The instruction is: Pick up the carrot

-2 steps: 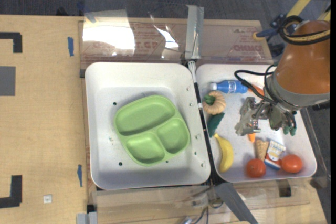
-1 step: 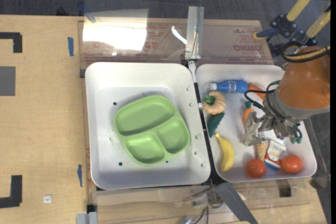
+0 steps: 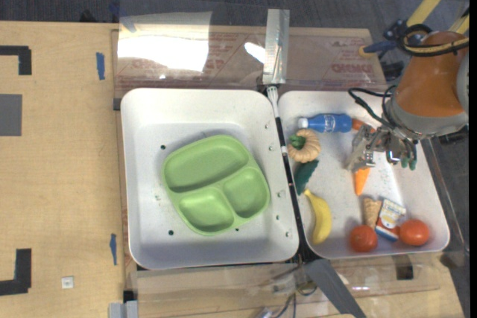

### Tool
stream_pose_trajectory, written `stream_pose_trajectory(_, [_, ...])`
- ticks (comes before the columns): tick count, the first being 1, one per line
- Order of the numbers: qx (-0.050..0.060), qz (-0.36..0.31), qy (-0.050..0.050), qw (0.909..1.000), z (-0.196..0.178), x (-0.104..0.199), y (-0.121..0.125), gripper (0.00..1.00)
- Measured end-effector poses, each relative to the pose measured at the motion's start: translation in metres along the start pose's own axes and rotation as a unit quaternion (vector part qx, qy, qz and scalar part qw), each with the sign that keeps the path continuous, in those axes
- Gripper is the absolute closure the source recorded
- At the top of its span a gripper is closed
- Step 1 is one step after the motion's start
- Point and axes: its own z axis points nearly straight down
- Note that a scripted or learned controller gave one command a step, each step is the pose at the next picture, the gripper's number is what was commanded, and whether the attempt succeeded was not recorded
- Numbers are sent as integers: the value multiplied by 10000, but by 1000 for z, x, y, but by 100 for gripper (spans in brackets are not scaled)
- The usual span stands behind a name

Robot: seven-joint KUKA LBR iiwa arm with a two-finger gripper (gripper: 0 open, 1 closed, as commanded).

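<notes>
Hovering jaws [image 3: 363, 158] over carrot [image 3: 361, 180]

Right bin [image 3: 436, 194]: the gripper [image 3: 363, 160] hangs over bare white floor. The carrot [image 3: 361, 180] lies just below its fingertips. The blue bottle [image 3: 326, 123] lies to its upper left, with open floor between. Farther left, by the dividing wall, sit a small gourd [image 3: 304, 146] and a dark green piece [image 3: 304, 176]. A banana [image 3: 320, 216] lies to the lower left. Toward the near rim, two tomatoes [image 3: 363, 238] and a small carton [image 3: 388, 220] crowd together. Floor to the gripper's right is clear.
</notes>
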Motion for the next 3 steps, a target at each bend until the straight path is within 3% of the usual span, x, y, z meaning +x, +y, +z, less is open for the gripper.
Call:
stream_pose_trajectory(1, [0, -1, 17, 10000, 1, 1, 0, 0])
stream_pose_trajectory(2, [1, -7, -61, 10000, -13, -3, 1, 100])
stream_pose_trajectory(3, [1, -972, -13, 9953, -1, 36, -1, 100])
